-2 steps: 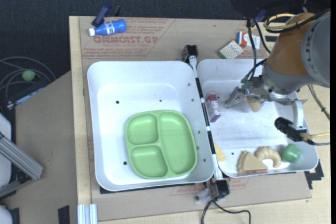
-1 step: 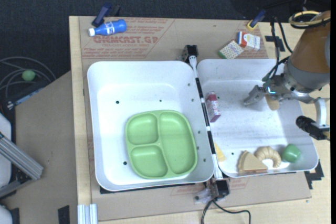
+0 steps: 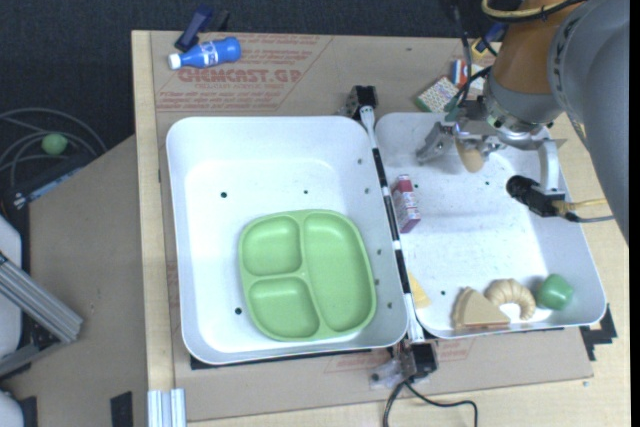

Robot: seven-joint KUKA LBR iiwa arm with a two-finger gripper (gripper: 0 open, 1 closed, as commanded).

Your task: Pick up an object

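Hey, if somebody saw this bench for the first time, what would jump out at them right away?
Probably the green divided plate lying in the left bin, the biggest patch of colour. Next, the grey arm with its orange band leaning over the far end of the right bin, its gripper low there. A croissant and a green ball sit in that bin's near corner.

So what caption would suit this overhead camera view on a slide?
Robot arm's gripper poised over the right bin; green divided plate in the left bin.

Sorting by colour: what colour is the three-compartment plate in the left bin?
Light green; the divided plate shows clearly in the camera view.
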